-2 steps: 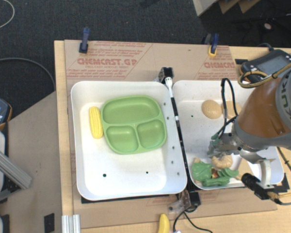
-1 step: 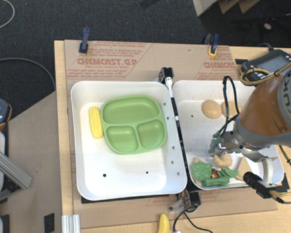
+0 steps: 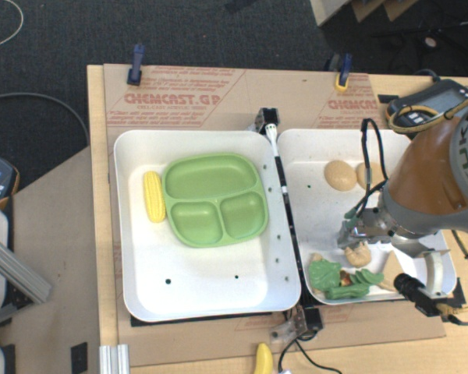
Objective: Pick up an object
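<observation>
In the right bin (image 3: 312,209) my gripper (image 3: 355,240) hangs low, just over a small tan lump (image 3: 359,255). Whether the lump sits between the fingers I cannot make out, as the wrist hides them. A green leafy toy (image 3: 335,277) lies at the bin's front edge, with a small orange-brown piece (image 3: 347,280) on it. A tan egg-shaped object (image 3: 341,175) rests toward the back of the same bin, and a second tan piece (image 3: 363,174) peeks out beside it, partly behind a black cable.
The left bin (image 3: 132,232) holds a green divided plate (image 3: 214,199) and a yellow corn cob (image 3: 154,195) to its left. The arm's orange band (image 3: 429,170) covers the right bin's right side. Clamps sit on the bench's far edge.
</observation>
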`<state>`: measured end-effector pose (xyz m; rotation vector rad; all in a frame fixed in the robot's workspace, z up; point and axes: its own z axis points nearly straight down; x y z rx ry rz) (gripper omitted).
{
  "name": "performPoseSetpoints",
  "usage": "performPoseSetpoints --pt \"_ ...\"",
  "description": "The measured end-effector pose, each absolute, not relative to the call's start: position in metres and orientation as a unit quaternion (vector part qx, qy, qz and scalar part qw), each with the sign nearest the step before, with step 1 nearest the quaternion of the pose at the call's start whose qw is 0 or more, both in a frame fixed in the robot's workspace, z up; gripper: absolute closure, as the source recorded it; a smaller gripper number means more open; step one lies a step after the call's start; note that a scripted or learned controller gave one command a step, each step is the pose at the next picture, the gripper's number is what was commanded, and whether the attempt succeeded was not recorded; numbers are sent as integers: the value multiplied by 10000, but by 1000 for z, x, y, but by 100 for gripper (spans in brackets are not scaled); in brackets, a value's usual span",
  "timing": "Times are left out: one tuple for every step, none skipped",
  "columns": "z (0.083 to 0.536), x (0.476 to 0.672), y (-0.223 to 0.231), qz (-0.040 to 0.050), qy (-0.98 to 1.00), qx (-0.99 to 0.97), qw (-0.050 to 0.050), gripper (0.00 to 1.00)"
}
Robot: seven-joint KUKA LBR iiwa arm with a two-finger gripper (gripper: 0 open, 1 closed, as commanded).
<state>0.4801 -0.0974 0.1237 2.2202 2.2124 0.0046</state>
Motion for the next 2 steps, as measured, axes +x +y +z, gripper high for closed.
performPoseSetpoints --pt "248 481 -40 34 7095 7047 36 100" --pt "277 480 74 23 7107 7035 9 100"
